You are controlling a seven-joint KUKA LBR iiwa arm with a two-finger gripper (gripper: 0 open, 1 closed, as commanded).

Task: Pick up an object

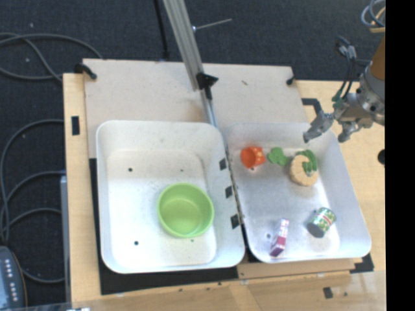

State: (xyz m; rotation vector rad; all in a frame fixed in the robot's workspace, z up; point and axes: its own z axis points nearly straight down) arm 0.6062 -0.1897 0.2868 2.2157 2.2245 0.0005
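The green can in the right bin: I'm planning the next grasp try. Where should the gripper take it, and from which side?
Probably across its round body, coming straight down. The green can lies tipped on its side near the right bin's right rim, so fingers should straddle its short width, not its ends. The pink carton lies apart to its left, leaving room. The gripper is open above the bin's far edge.

The arm (375, 76) is cut off at the right edge above its wrist. The label on the small can (321, 221) is too small to read.
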